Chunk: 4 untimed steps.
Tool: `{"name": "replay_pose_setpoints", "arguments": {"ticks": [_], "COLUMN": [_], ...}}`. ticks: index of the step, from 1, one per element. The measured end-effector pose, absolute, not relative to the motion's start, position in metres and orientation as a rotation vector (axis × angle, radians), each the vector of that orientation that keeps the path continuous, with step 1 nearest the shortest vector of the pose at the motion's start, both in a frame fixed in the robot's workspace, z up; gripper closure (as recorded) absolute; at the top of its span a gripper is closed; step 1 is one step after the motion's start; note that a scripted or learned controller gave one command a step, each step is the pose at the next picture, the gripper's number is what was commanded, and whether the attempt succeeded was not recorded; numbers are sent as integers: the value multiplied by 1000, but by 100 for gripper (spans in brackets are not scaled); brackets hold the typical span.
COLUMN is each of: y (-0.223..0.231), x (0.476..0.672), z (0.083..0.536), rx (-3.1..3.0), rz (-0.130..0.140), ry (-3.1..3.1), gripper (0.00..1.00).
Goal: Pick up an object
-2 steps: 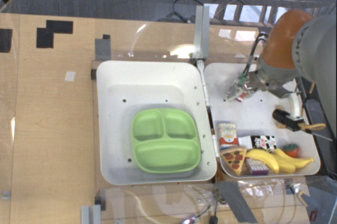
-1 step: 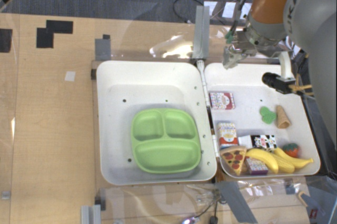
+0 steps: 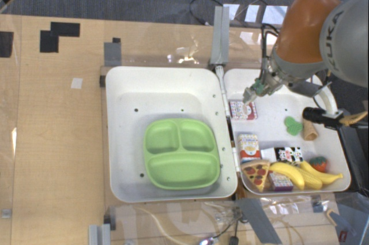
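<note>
End effector [image 3: 257, 90] over right bin [image 3: 275, 104], bananas [image 3: 305, 173] inside

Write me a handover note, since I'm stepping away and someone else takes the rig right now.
Hand: hanging over the right bin's upper left part, just above a small red-and-white carton; nothing seen in its grip.
Right bin also holds: bananas, pizza slice, a second small carton, green toy.
Left bin: green divided plate.
Done: nothing picked yet.
Left: grasp one object and lift it.
</note>
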<state>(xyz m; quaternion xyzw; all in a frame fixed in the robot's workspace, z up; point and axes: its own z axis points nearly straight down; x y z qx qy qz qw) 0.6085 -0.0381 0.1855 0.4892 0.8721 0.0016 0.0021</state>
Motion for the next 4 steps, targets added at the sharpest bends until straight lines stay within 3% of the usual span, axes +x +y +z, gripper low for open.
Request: {"name": "replay_pose_setpoints", "arguments": {"ticks": [1, 2, 3, 4], "y": [-50, -50, -49, -49], "x": [511, 511, 513, 513], "z": [185, 185, 196, 196], "rx": [1696, 1697, 1692, 1692], "rz": [5, 6, 11, 11], "ry": [2640, 2639, 2637, 2637], "gripper": [100, 0, 100, 0]}}
